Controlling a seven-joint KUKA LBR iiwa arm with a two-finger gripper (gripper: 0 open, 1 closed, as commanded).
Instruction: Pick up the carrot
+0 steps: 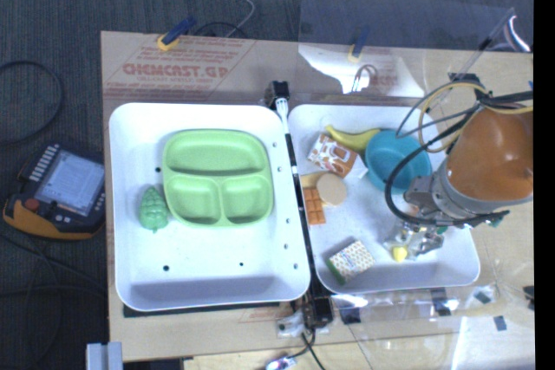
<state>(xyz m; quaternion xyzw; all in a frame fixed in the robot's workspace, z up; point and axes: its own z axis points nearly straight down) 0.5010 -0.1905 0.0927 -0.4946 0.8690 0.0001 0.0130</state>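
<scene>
- Gripper (414, 240) low in right bin (451, 273), near its front right; can't tell jaw state.
- Small yellow item (399, 253) just beside the fingertips.
- Carrot (313, 204): orange piece at right bin's left wall, beside a tan disc (330, 189).
- Left bin (130, 273) has green tray (217, 173) and green toy (153, 209).

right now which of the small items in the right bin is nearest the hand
The small yellow piece, right beside the hand near the right bin's front edge. The patterned box and round tan piece lie farther left.
</scene>
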